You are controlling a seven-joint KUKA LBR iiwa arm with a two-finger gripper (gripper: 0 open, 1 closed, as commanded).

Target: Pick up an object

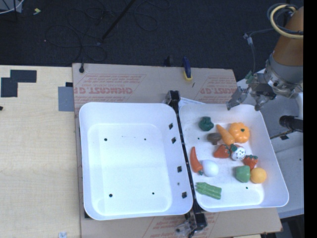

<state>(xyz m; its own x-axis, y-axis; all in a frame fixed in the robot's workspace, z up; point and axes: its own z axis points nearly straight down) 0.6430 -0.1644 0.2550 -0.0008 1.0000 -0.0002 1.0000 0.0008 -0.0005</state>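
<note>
The tool [249,99], fingers spread and grasping nothing, hovers over the right bin's [277,182] far corner; the green pepper [206,123] sits isolated nearby, best approached straight down, clear of the clustered toys.

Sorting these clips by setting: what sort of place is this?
Probably a robotics lab test bench, not a kitchen. Two white bins sit on taped-down cardboard, the right one holding toy food, with a robot arm over it and loose cables on the dark floor behind.
</note>
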